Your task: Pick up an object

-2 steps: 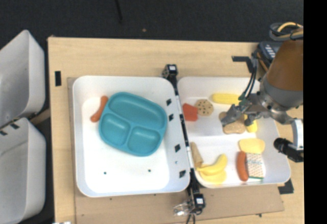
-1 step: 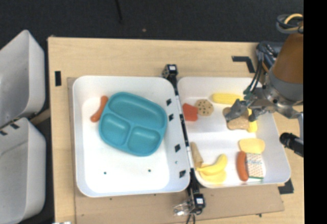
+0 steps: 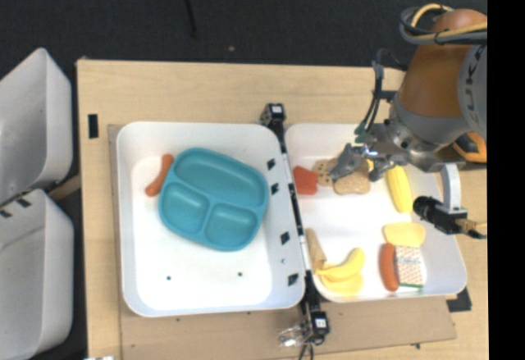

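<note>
My gripper (image 3: pixel 361 170) hangs low over the back of the right bin (image 3: pixel 361 223), reaching in from the right. Its fingers are spread, so it is open with nothing between them. Just below the fingertips lies a tan biscuit-like piece (image 3: pixel 351 184), and a red block (image 3: pixel 305 180) sits to its left by the bin wall. A yellow corn-like piece (image 3: pixel 399 189) lies just right of the gripper. Toward the front are a yellow slice (image 3: pixel 404 234), a sandwich (image 3: pixel 410 266), a red sausage (image 3: pixel 387 266) and a banana (image 3: pixel 343 270).
The left bin (image 3: pixel 139 268) holds a teal divided plate (image 3: pixel 215 198) and an orange sausage (image 3: pixel 159 175) by its left wall. A black fitting on the arm (image 3: pixel 439 215) overhangs the right bin's right side. A ridge with black clips (image 3: pixel 287 211) separates the bins.
</note>
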{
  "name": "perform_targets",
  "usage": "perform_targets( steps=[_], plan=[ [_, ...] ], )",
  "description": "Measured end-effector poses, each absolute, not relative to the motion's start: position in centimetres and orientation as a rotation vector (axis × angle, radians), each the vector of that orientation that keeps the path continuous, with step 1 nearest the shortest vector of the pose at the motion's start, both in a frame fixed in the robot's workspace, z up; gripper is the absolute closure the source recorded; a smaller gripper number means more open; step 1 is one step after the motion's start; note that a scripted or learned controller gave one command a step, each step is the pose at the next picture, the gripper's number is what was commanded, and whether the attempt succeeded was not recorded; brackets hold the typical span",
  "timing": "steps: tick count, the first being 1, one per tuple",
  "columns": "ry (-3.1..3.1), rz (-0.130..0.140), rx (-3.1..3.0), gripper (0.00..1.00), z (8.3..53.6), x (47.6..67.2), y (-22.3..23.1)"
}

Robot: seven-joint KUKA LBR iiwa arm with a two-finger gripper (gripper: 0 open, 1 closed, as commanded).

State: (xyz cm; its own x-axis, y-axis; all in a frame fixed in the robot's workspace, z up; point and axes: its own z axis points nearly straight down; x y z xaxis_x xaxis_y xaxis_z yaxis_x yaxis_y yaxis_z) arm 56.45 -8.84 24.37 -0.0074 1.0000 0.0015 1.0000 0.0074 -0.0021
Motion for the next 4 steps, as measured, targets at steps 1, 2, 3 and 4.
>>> perform_targets(
  steps=[1,2,3,4],
  plan=[
    [-2.226,0.004,-2.214,1.00,23.5,58.2,-4.9],
    [-2.226,0.004,-2.213,1.00,22.6,60.4,0.0],
    [-2.226,0.004,-2.215,1.00,22.9,61.2,2.2],
    [-2.222,0.006,-2.220,1.00,23.3,61.6,1.5]
  ],
)
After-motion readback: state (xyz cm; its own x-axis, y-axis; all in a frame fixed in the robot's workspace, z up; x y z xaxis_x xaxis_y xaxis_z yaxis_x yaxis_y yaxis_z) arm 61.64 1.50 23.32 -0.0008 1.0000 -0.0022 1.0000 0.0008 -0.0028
